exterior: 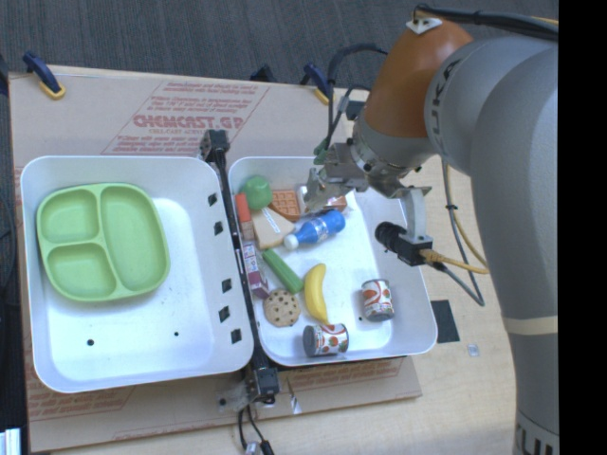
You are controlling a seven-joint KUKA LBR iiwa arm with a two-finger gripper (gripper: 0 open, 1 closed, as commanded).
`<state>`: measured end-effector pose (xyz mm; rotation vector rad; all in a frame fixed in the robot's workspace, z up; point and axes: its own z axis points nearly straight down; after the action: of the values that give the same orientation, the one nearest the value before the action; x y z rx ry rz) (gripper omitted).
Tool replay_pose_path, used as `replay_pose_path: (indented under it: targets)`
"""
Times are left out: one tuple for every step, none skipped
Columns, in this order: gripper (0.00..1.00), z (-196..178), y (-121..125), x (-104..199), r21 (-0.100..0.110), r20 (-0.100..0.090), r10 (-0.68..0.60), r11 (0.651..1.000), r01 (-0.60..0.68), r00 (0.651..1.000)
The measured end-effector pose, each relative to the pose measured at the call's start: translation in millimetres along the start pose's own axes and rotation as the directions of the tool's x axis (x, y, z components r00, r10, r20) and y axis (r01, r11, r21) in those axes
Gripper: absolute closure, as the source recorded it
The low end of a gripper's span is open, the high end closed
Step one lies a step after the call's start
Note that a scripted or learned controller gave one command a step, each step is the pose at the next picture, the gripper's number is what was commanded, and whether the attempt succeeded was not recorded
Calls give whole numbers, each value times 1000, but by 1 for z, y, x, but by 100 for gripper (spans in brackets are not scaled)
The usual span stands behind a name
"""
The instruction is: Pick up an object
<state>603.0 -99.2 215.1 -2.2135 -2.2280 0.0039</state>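
My gripper (322,193) hangs low over the back of the right bin (403,297), just above and behind a blue bottle (318,228) that lies on its side. The arm's wrist hides how the fingers stand. Around the bottle lie a green round piece (255,192), a waffle-like square (285,203), a green stick (283,270), a banana (315,293), a cookie (281,308) and two red-and-white cans (377,300) (325,340). Nothing shows held by the gripper.
The left bin (123,335) holds a light green divided plate (101,241). A black divider (230,245) runs between the bins. The grey arm with its orange band (417,74) fills the upper right, and cables trail beside the right bin.
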Motion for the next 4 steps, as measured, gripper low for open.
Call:
replay_pose_path:
  targets:
    - [100, -1, -14, 18, 2, -1, -1, 1000, 1, 1000]
    - [100, -23, -103, 4, 1, 0, 1, 1000, -1, 1000]
    - [100, -10, -126, -11, 0, -1, 0, 1000, 0, 1000]
    - [100, -97, -43, 1, -4, 0, 1, 1000, -1, 1000]
